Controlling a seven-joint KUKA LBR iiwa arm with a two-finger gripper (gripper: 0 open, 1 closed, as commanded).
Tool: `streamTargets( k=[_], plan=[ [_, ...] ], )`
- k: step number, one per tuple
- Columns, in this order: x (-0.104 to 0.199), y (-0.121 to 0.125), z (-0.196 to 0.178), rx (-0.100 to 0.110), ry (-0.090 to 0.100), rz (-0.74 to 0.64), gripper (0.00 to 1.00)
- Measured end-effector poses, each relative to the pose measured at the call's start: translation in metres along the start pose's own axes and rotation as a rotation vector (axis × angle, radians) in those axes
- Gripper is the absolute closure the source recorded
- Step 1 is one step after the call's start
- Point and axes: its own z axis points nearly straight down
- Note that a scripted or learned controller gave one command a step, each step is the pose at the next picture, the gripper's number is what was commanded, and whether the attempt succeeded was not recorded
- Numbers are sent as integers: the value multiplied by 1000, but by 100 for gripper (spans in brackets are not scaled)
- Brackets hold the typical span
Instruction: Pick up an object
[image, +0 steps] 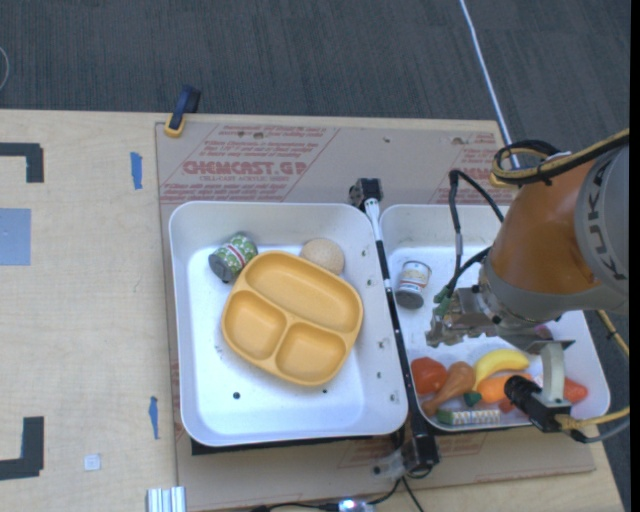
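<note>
while the claw (462, 325) hangs low in the right bin (440, 228), nothing shows between its tips, and whether it is released or clenched cannot be told.

just below the claw lies a heap of toy food against the bin's near wall: a tomato (429, 375), a carrot (455, 383) and a banana (499, 363), touching one another. a small can (411, 283) stands apart, up and to the left. the left bin (190, 330) holds a yellow divided tray (292, 317), a green can (233, 256) and a pale ball (323, 255). to do this well, i would pick one piece at the heap's edge, likely the tomato, centre over it, and come straight down so the neighbours are not shoved.
</note>
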Motion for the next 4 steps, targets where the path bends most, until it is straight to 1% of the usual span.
streamTargets(
  k=[1,2,3,4],
  plan=[
    [0,0,0,0,0,1,0],
    [0,0,0,0,0,1,0],
    [-66,1,87,4,-1,3,0],
    [-65,-1,99,1,1,1,0]
  ],
)
